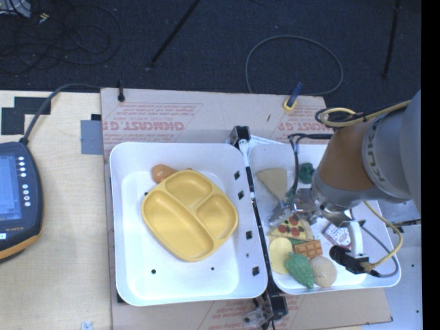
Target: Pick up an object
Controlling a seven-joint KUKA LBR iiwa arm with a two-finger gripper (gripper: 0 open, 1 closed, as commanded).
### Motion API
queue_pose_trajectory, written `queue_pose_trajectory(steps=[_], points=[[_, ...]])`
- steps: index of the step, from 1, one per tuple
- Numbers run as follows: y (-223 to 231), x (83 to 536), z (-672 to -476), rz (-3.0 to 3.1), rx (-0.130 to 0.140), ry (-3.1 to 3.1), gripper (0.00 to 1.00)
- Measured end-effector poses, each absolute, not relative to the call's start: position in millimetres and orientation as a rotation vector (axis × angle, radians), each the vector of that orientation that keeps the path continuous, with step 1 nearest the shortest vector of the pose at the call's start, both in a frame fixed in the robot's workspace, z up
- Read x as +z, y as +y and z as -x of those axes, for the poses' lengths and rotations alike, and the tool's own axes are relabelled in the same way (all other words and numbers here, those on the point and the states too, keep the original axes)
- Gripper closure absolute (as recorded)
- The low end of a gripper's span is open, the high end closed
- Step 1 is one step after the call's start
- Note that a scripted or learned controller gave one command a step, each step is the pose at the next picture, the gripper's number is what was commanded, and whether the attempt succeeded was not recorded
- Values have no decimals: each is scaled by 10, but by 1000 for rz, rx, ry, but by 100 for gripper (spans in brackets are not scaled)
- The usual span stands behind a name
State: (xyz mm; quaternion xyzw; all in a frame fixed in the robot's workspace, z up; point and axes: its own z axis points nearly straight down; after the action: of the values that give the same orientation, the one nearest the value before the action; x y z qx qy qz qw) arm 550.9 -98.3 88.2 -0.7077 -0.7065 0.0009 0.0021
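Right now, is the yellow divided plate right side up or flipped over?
Right side up: the yellow divided plate lies flat in the left bin with its three compartments facing up.

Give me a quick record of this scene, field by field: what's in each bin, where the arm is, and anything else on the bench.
left bin: yellow divided plate, small orange object at its far edge
right bin: pile of toy food, including green piece, waffle piece, beige wedge
arm: over right bin, wrist above the pile
bench left: handheld controller
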Motion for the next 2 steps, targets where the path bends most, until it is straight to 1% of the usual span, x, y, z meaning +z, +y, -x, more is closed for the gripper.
queue_pose_trajectory(steps=[1, 2], points=[[-928, 885, -5173, 2221, -1, -2220, 0], [-939, 982, -5180, 2224, -1, -2212, 100]])
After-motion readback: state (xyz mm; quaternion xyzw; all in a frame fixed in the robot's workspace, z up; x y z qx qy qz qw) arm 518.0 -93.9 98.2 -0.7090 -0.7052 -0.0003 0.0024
